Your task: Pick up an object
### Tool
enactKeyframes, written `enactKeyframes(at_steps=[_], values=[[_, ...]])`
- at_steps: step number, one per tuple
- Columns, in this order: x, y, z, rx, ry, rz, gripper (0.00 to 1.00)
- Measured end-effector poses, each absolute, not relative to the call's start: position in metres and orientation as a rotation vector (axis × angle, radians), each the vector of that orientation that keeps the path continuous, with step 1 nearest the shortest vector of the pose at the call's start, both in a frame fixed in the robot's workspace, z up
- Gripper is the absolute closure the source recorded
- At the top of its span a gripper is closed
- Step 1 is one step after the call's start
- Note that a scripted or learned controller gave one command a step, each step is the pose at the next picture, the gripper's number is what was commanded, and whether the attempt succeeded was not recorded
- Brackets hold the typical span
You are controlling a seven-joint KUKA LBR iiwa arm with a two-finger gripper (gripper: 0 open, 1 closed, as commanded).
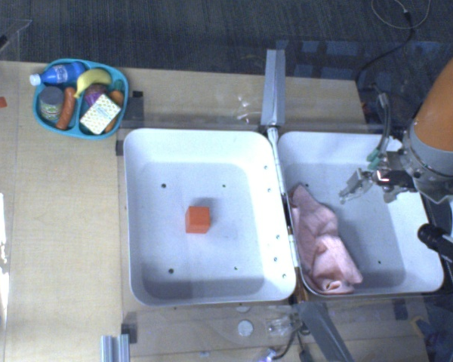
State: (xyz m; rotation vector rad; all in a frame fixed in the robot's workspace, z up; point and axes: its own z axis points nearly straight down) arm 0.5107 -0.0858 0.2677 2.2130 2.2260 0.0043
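Hovering over the right bin [415, 277], approaching a pick, nothing grasped yet.
Needing to descend toward the pink cloth [325, 243] lying at that bin's left side; end effector [356, 187] seemingly spread, though blurred.

The wooden bench [60, 225] carries two shallow white bins side by side, the left bin [136, 225] and the right bin [423, 277]. Near its far left corner lies a blue tray [39, 111] with toy food.

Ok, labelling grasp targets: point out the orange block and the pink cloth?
orange block [198, 219], camera view, middle of its top face.
pink cloth [324, 241], camera view, centre of the bunched fabric.
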Motion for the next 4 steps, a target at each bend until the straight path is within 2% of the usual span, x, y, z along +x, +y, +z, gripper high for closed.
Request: enactKeyframes(at_steps=[1,2,3,4], values=[[0.535,-0.082,0.181,2.265,2.174,0.004,0.0],[0.554,-0.106,0.091,2.085,2.331,0.018,0.0],[0.558,-0.105,0.105,2.077,2.327,0.029,1.0],[0.62,-0.066,0.187,1.799,2.564,0.01,1.0]])
